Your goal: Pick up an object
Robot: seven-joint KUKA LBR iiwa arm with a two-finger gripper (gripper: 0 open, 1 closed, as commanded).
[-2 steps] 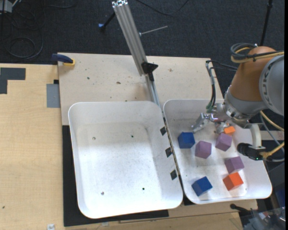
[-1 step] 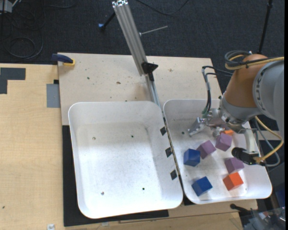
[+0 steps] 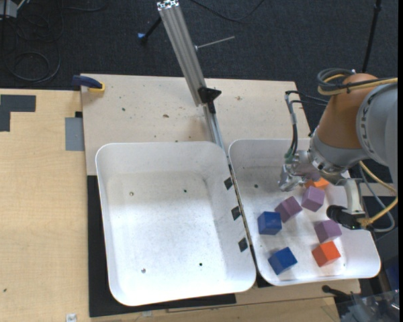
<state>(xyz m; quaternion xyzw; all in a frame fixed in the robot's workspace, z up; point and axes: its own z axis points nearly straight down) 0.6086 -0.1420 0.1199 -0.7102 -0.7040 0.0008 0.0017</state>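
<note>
Approach step: gripper (image 3: 290, 177) low in right bin (image 3: 255, 154) nr its back edge, beside purple cubes (image 3: 290, 206) and an orange block (image 3: 320, 183); grip state can't tell; next, centre over one cube & clamp.

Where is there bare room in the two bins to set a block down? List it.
Left bin: its floor is bare from rim to rim. Right bin: a bare strip along the divider side and far rim. Crowded: the near right part, where purple blocks, blue blocks, an orange block and the gripper cluster.
</note>
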